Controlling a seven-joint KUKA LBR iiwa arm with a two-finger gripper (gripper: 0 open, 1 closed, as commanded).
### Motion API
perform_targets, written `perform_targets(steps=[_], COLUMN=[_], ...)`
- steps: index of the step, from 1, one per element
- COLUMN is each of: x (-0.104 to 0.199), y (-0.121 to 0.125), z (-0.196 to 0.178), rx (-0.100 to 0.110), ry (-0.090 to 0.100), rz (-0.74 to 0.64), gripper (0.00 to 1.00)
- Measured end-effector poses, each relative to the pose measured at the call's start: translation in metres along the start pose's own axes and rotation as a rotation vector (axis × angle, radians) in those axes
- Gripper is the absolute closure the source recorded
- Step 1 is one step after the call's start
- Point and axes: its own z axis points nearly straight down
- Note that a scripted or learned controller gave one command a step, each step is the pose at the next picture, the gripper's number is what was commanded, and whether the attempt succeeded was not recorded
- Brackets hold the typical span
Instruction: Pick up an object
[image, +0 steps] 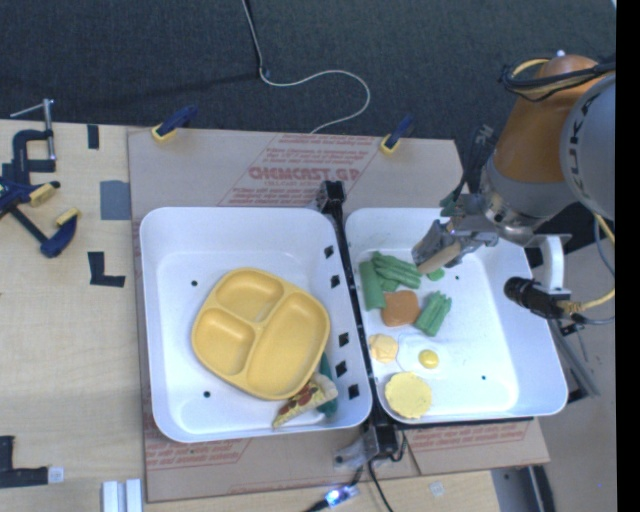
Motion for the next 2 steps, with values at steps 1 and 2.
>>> perform_targets(steps=[1,2], x=[0.054,0.045], y=[0.019,0.009], z=[-0.001,0.005], rx=[0.001,0.003], ry=[0.000,-0.004], rz=[0.000,0.007], gripper=[1.00,1.00])
